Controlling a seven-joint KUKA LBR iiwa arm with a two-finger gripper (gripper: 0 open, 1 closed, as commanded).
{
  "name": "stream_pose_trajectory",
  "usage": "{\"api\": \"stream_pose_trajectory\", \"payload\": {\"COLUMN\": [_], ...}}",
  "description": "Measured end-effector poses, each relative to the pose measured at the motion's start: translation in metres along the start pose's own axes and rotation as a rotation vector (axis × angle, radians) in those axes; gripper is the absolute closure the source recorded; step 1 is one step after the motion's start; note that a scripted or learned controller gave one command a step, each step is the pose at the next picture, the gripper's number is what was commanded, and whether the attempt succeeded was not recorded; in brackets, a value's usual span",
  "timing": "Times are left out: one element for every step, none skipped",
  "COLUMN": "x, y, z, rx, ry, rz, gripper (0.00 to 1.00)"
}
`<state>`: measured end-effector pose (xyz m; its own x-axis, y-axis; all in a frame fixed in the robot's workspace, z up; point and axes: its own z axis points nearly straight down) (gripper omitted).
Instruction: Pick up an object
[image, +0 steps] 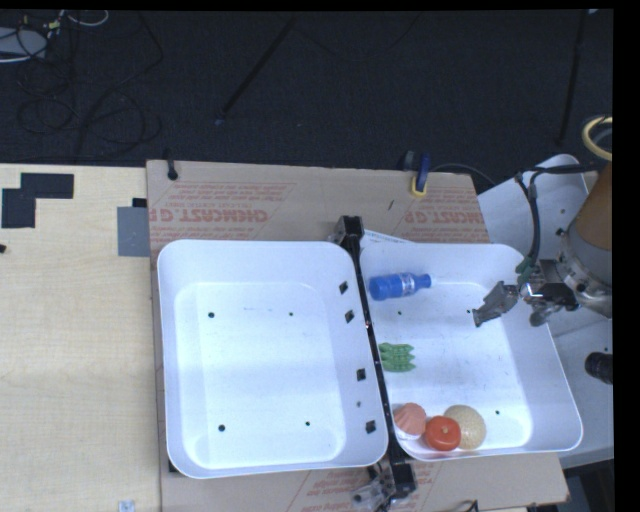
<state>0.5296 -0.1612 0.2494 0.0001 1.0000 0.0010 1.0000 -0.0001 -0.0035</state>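
Observation:
In the right bin (540, 400) lie a blue bottle (398, 286) near the back left, a small green object (396, 357) by the divider, and at the front a pink piece (409, 418), a red round piece (442, 433) and a cream round piece (466, 425) close together. My gripper (516, 302) hangs over the bin's right side, open, with one dark finger (490, 304) reaching left and nothing between the fingers. It is well to the right of the bottle.
The left bin (170, 300) adjoins the right one along a black divider (365, 340). Both rest on a cardboard sheet (250, 205). A cable (535, 215) loops above the wrist at the right.

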Motion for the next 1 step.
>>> {"api": "stream_pose_trajectory", "payload": {"x": [-0.0544], "y": [-0.0323], "z": [0.0148], "rx": [0.001], "ry": [-0.001], "rz": [0.003], "gripper": [0.0]}}
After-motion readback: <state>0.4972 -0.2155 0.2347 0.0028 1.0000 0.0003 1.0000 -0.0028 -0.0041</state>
